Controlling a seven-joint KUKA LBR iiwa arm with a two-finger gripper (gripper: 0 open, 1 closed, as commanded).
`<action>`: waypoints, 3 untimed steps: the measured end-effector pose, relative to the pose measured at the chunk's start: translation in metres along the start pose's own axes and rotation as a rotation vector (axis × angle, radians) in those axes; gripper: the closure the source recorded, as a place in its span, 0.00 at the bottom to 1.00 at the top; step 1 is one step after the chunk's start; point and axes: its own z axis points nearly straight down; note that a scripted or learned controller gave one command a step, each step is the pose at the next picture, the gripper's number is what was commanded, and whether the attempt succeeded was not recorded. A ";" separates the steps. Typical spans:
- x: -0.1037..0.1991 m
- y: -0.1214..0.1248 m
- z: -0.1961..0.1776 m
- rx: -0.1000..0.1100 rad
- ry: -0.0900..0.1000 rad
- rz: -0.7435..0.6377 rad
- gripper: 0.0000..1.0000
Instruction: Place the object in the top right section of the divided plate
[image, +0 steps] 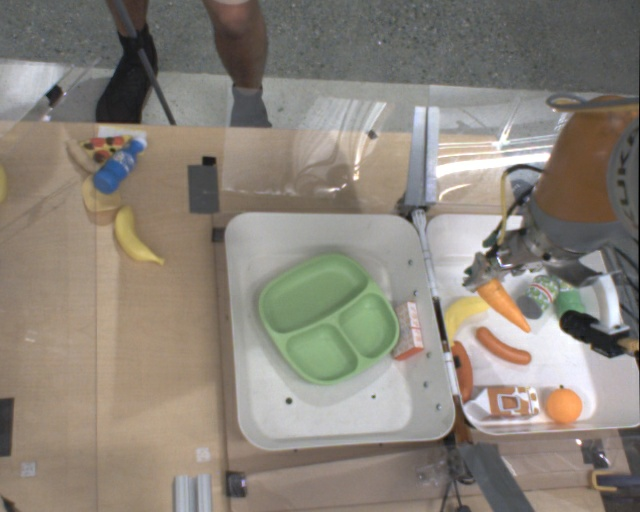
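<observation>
The green divided plate (325, 318) lies tilted in the left white bin (300, 425), with one long section and two smaller ones, all bare. My gripper (487, 274) hangs over the upper left part of the right bin (455, 240), below the grey and orange arm. An orange carrot (505, 306) sits directly under it, thick end up against the gripper and tip pointing down-right. Whether the carrot is gripped or just lying in the bin is not visible from this angle.
The right bin also holds a yellow fruit (461, 316), two sausages (503, 346) (462, 370), an orange (565, 405), a small carton (508, 402) and a green can (550, 296). A red-white packet (408, 330) lies beside the plate. A banana (135, 238) rests on the bench at left.
</observation>
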 end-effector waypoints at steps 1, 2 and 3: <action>0.073 -0.012 0.001 0.002 0.003 0.271 1.00; 0.157 -0.004 0.001 0.003 0.003 0.127 1.00; 0.231 -0.011 -0.056 -0.001 0.005 0.052 1.00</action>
